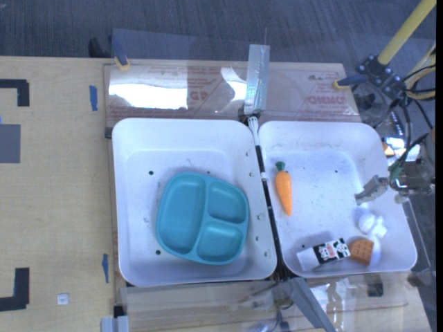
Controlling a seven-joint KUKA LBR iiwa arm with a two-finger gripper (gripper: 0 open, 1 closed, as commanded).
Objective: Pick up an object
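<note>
Faintly, unreadable red lettering on the clear panel (228, 88) behind both bins (131, 185).

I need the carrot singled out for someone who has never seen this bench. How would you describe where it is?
Look at the right-hand white bin of the two. The carrot lies near that bin's left wall, beside the divider, well apart from the cluster in the bottom right corner. It is the only long orange thing with a green top; the waffle there is squarish and tan, next to a black-and-white carton.

Fixed cam above bench (48, 185), slanted down, both bins (131, 206) visible.
</note>
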